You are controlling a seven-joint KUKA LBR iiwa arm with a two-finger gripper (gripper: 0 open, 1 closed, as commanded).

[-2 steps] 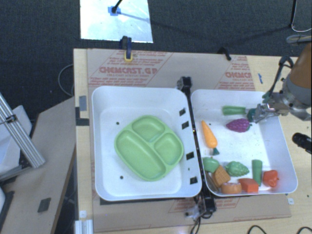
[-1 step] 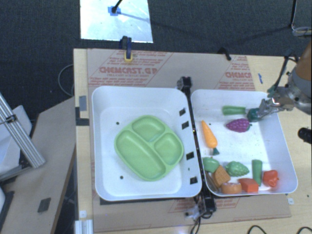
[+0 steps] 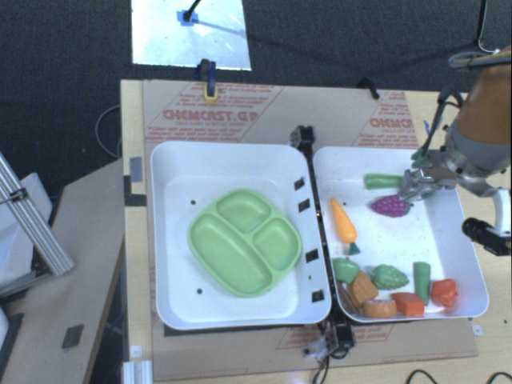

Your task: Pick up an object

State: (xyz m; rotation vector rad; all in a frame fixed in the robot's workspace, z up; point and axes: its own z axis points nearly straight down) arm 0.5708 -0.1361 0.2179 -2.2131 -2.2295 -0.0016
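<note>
White plastic bins are seen side by side on the bench. In the left bin a green divided plate is placed. In the right bin the toy foods are spread: a purple grape bunch, a green cucumber, an orange carrot, and a group of pieces along the near wall, among them a red tomato. The gripper is located at the far right part, just beside the grape bunch. How far it is opened cannot be told, and no object is seen between its fingers
</note>
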